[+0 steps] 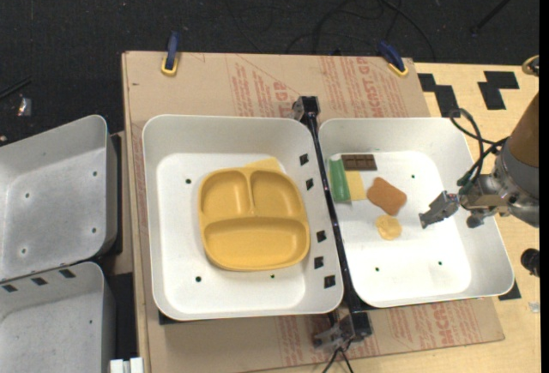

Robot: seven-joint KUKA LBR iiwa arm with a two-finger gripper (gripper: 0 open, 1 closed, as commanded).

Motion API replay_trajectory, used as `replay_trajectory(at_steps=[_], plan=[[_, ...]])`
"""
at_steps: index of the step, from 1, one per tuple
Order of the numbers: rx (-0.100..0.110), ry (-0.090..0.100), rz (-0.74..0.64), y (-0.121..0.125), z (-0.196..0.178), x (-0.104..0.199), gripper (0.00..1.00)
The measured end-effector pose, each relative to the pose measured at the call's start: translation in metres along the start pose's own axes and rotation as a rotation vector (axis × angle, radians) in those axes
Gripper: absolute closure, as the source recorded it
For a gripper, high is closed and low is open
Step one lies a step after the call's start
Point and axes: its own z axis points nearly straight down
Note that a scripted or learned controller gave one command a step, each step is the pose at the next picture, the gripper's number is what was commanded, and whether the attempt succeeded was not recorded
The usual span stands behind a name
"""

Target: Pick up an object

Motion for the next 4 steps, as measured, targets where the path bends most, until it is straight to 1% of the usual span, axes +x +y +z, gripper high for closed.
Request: replay_trajectory(at_steps=[1,2,3,4], plan=[[-0.012,-0.003,-0.004,0.003,-0.006,0.001,0.00],[-0.007,-0.001,-0.001,-0.001,0.056,-0.004,0.00],[-0.007,-0.001,-0.002,0.004,0.119,0.000,0.00],[-0.012,-0.002,-0.002,0.004,0.117,0.001,0.00]])
